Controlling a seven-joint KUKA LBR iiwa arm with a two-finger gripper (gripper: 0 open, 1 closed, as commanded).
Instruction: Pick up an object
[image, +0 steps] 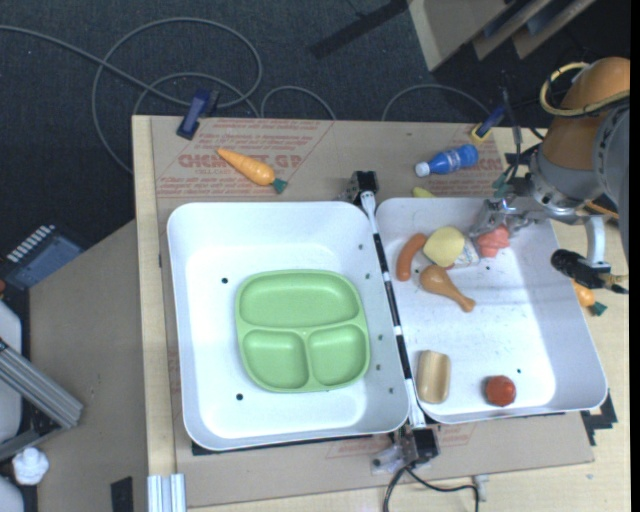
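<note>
Table (300, 150) of tan board sits on dark carpet (60, 120) strewn with cables (150, 60). Jaws (492, 222), grip state unclear, hover beside a lemon (445, 244) in the right bin (560, 330).

The arm (580, 150) is grey with 1 orange band, a yellow cable looping above, and metallic wrist hardware.

Right bin (560, 370) open through its middle and right side, far-left corner crowded by a yellow lemon (445, 244), orange sausage (408, 256), chicken drumstick (446, 286) and pink item (492, 241), bread slice (433, 376) and red tomato (499, 390) along the near wall, green divided plate (300, 330) occupying the left bin's (200, 260) centre.
</note>
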